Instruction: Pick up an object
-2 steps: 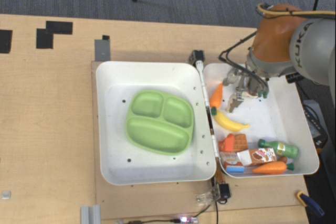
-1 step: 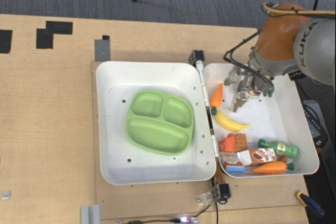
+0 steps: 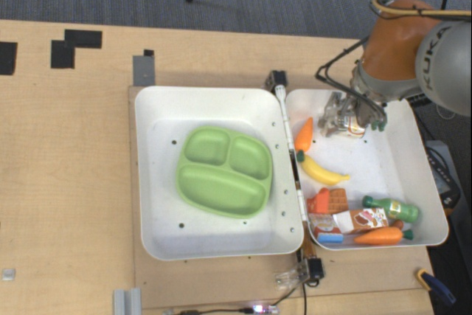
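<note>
No readable text, partial dark letters on grey arm (image 3: 446, 66) too cropped to read

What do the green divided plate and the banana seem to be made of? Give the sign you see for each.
Green divided plate: probably moulded plastic, matte, with a uniform colour and soft rounded compartment edges. Banana: likely a plastic toy, smooth, evenly yellow, without blemishes; the look leaves this open.

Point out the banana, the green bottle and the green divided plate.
banana (image 3: 322, 172), camera view, middle of its curved body
green bottle (image 3: 392, 210), camera view, its body
green divided plate (image 3: 223, 191), camera view, large lower compartment
</note>
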Robot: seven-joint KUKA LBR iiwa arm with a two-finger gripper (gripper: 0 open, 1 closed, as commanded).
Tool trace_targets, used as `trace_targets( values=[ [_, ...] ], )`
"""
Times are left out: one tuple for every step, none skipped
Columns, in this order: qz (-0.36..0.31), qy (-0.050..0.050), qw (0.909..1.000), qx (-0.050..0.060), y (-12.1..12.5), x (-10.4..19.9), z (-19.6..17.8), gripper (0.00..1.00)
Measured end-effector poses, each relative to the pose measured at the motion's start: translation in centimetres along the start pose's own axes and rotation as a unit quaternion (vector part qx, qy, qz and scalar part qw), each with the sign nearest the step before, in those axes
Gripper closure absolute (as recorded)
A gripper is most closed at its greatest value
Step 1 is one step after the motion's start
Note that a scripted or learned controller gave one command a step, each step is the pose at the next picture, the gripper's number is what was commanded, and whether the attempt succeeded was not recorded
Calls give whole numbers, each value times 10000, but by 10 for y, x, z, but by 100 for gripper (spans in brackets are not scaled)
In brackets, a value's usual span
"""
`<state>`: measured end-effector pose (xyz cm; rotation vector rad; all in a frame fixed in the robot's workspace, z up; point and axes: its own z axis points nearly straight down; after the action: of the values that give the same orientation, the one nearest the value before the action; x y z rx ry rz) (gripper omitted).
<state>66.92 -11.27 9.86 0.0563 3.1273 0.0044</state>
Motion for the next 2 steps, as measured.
trace_targets(
  values=[
    [-480, 24, 9988, 12, 32, 37, -89, 100],
    [353, 43, 9994, 11, 52, 72, -109, 100]
  ],
)
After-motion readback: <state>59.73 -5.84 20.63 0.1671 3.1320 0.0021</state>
